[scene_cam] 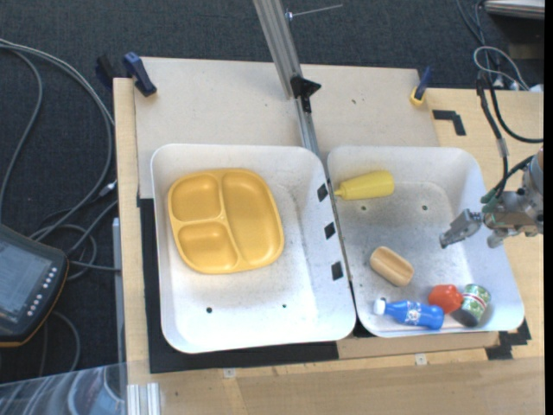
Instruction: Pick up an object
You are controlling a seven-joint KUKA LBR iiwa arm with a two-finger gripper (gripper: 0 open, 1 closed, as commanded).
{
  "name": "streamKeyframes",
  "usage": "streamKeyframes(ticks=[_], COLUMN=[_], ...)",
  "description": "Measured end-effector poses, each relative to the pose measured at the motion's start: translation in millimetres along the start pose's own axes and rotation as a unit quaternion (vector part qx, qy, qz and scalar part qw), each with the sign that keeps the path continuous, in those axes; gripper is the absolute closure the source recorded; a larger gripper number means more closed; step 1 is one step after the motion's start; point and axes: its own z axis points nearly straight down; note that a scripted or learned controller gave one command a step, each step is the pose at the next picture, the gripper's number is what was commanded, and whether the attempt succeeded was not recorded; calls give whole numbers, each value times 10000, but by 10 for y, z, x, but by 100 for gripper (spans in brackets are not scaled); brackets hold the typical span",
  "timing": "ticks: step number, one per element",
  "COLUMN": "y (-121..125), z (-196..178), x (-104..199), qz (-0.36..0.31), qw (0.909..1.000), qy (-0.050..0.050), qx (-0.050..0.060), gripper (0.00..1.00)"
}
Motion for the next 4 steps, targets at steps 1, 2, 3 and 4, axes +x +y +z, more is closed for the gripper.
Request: streamKeyframes(ticks=[1,2,3,4], y=[1,-78,-83,-75], z=[0,589,1085,1434], x=[-1,-42,68,66], qz=[1,10,2,10], qw=[10000,10000,10000,10000], qy=[-3,7,11,0], qx=[-4,32,29,-4], gripper=[0,0,0,0])
